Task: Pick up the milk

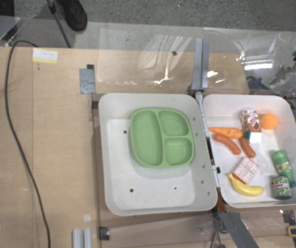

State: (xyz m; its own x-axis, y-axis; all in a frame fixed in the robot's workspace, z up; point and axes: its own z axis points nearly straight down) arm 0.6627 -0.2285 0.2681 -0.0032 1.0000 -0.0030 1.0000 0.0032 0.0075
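Two shallow white bins with rounded corners sit side by side on a pale wooden bench. The left bin [153, 190] bears a smooth green plate [162, 137] with three compartments. In the right bin [287, 112] the milk [246, 170], probably the small boxy white carton with red print, lies tilted near 7 o'clock. A curved yellow banana [247, 188] lies just beside it at 6 o'clock. Two sausages [236, 145] lie at 12 o'clock, and two green cans [281, 174] at 3 o'clock.
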